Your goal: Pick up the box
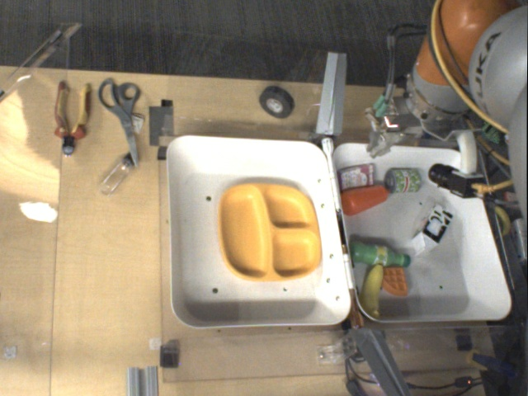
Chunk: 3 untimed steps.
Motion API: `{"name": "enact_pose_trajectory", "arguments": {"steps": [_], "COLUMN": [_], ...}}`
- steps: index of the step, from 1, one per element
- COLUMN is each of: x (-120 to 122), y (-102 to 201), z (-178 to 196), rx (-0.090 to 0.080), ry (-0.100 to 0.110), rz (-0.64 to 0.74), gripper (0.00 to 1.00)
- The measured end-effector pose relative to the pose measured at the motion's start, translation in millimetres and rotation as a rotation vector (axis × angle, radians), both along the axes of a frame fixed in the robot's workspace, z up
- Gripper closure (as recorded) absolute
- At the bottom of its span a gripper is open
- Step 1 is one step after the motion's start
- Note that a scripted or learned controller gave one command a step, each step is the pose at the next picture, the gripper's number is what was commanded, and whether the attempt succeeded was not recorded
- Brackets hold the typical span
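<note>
In the right bin (478, 299), a small pink-and-white box (356, 176) lies at the far left corner. A white carton with black markings (436, 223) lies near the bin's middle. My gripper (384, 132) hangs over the bin's far rim, just right of and beyond the pink box, with the grey arm and its orange band (462, 23) behind it. I see nothing held in the gripper.
Also in the right bin are a green can (403, 180), an orange carrot-like piece (363, 199), a green item (379, 256), a banana (373, 287) and a waffle (395, 282). The left bin (190, 221) holds a yellow divided tray (268, 229). Scissors (124, 114), pliers (70, 114) and a tape roll (276, 101) lie on the bench.
</note>
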<state>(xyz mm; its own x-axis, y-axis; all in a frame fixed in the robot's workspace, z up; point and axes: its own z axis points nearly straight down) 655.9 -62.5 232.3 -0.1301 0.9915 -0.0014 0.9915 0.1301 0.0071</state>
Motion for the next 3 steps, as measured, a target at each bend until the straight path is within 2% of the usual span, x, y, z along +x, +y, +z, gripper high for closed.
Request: {"name": "enact_pose_trajectory", "arguments": {"steps": [1, 2, 3], "x": [-33.4, -79.3, -83.6], "y": [-40.6, -1.6, 57.7], "z": [-125.1, -45.4, -19.7], "rx": [0.001, -0.002, 0.002], "ry": [0.000, -0.002, 0.002], "rz": [-0.147, 0.355, -0.217], "gripper": [1.00, 1.00, 1.00]}}
